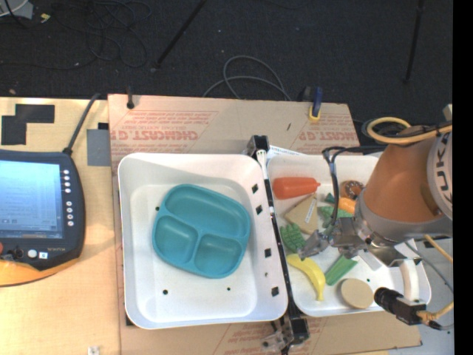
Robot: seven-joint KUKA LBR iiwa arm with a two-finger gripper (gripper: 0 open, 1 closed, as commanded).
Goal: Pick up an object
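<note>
1. Two shallow white bins sit side by side on a cardboard-covered surface (222,124).
2. The left bin (140,198) holds a teal divided plate (201,229), lying flat near its middle.
3. The right bin (310,302) holds toy food: an orange carrot (294,187) at the top, a yellow banana (310,274) low down, a green piece (340,269) and a tan disc (356,293) beside it.
4. The arm (403,191) enters from the right; its claw (325,241) sits low over the right bin's middle, just above the banana. Whether it is open or closed cannot be told.
5. A screen device (37,205) lies at far left.
</note>
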